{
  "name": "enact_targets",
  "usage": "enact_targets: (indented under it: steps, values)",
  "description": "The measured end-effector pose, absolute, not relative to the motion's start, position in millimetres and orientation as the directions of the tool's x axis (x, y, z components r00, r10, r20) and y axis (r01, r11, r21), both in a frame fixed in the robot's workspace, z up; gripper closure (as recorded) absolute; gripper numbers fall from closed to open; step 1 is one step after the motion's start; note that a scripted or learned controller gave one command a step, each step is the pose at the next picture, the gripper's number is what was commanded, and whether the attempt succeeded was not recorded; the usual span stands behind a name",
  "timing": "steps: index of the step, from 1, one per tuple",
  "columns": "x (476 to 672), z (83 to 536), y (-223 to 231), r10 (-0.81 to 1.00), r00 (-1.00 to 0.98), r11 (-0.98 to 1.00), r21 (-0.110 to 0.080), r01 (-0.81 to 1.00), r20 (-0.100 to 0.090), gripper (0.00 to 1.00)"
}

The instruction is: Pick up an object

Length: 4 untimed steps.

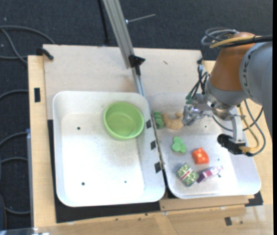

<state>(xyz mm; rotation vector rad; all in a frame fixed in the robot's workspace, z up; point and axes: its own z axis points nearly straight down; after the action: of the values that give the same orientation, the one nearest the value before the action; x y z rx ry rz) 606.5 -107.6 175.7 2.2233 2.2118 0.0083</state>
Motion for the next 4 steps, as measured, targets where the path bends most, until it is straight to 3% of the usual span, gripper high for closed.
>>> enact_targets:
  steps: [1, 4]
  values:
    - [608.2, 214.5, -108.1, 1.0, -0.003, 0.003, 0.006, 1.0, 0.0, 1.0]
    - [545.9, 253.0, 37.6, 1.0, -0.009, 0.009, 0.001, 1.0, 0.004, 1.0]
